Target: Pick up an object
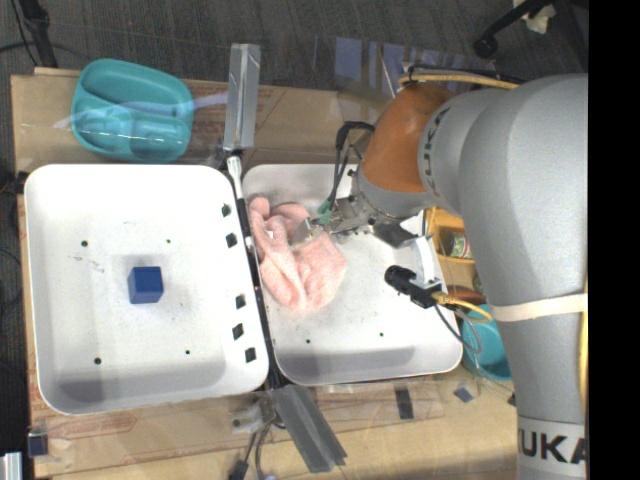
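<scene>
A crumpled pink cloth (296,256) lies in the right bin (350,353), against its left wall. My gripper (322,220) reaches in from the right and sits low at the cloth's upper right edge, touching or just over the fabric. The wrist and its orange band hide most of the fingers. A small blue cube (146,284) rests alone in the left bin (60,218), left of centre and far from the gripper.
A teal plastic container (132,109) sits on the bench behind the left bin. The big grey arm covers the right side of the right bin. A metal divider (243,98) runs between the bins at the back.
</scene>
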`<action>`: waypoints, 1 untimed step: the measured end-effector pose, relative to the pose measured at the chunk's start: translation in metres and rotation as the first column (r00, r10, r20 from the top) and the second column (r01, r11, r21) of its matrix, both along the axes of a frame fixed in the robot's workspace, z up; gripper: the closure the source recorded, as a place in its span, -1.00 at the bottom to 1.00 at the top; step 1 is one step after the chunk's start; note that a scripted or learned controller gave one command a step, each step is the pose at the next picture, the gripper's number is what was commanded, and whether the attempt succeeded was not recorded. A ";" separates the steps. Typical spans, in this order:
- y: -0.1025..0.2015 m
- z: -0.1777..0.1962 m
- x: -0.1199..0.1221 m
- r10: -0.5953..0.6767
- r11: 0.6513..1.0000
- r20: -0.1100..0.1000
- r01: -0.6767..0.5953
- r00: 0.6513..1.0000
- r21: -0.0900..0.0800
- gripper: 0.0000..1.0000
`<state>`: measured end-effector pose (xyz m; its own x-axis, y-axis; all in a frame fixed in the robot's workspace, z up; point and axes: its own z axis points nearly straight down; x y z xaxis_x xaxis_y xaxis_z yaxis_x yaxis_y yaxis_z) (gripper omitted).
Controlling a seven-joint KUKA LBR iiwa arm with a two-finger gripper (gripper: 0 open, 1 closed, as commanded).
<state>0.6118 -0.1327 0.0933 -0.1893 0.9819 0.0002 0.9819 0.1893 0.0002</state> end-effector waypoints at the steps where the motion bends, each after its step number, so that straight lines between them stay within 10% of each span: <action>1: 0.017 0.000 -0.044 0.049 0.999 0.001 -0.049 0.999 -0.001 -1.00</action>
